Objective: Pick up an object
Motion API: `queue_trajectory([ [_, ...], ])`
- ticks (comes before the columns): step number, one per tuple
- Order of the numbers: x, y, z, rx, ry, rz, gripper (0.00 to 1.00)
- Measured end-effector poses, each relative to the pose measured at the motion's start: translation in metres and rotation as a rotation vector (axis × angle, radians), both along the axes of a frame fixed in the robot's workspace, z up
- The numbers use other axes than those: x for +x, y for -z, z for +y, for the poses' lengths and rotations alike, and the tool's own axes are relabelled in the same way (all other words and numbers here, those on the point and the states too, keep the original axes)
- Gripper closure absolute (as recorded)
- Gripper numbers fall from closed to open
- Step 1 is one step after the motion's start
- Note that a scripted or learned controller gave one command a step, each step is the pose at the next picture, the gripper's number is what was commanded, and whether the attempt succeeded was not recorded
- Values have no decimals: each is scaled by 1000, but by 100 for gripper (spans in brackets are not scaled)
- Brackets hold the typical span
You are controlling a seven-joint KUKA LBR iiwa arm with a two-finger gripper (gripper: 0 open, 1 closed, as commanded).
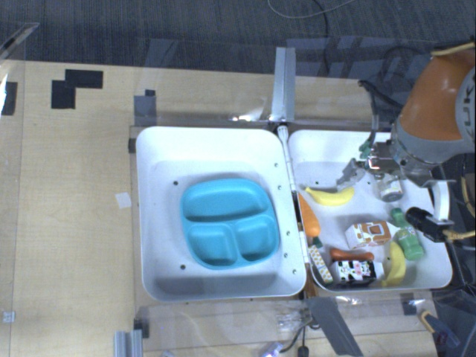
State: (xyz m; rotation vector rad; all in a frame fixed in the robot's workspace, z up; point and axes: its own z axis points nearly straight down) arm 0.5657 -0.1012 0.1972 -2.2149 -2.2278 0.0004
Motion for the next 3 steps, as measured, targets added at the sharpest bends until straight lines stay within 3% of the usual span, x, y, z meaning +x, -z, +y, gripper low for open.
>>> queue_trajectory([
  [1,20,91,-21,-2,-19,-23,0],
  [2,50,99,-4,-4,22,-30,0],
  [3,33,14,26,0,278,-1,0],
])
